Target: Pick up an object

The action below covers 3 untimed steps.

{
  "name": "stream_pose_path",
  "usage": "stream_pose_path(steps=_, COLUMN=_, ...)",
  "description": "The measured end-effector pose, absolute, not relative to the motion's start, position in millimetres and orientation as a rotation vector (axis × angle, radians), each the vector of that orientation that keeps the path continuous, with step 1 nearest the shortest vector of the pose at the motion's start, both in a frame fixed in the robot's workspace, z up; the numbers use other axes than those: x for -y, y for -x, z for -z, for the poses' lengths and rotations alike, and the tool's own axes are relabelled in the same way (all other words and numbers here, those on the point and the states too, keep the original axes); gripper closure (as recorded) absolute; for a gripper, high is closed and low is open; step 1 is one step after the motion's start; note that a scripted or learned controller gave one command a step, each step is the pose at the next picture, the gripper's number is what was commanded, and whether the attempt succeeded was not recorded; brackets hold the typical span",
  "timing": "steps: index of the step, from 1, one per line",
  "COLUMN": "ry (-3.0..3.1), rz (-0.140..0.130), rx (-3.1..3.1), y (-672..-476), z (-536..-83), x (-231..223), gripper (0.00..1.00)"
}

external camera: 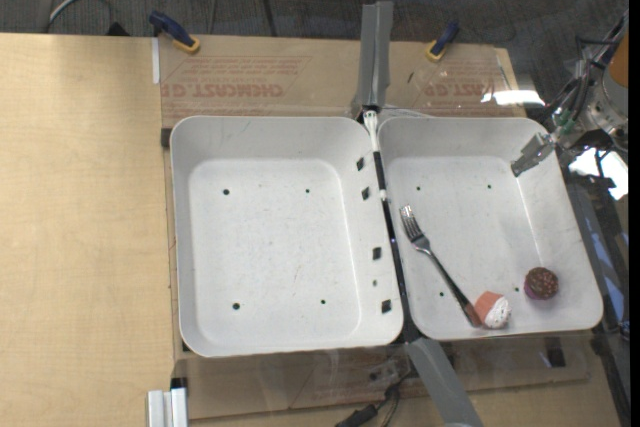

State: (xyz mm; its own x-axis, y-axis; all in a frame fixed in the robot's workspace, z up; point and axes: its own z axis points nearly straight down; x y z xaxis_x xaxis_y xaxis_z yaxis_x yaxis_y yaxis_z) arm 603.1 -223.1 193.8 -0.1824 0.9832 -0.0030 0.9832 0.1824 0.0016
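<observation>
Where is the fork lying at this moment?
In the camera view the fork lies in the right bin, slanting from its tines near the divider down to the front wall, where its handle end meets the small orange and white object.

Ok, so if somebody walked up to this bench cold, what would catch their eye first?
Probably the fork, lying at a slant in the right bin with its tines toward the divider and an orange-and-white piece at its handle end. A small dark reddish ball sits close by, near that bin's front right corner. The gripper hangs over the bin's right rim.
</observation>
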Motion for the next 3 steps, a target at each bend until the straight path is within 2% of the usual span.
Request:
stream_pose_path(steps=1, ry=-2.106, rz=-0.003, rx=-2.348, y=-510.7, z=-98, x=217, gripper=0.00)
stream_pose_path(steps=2, ry=-2.371, rz=0.003, rx=-2.062, y=-580.5, z=-91, x=159, gripper=0.00)
stream_pose_path(steps=3, ry=-2.365, rz=0.003, rx=-2.071, y=-490.0, z=-96, x=176, gripper=0.00)
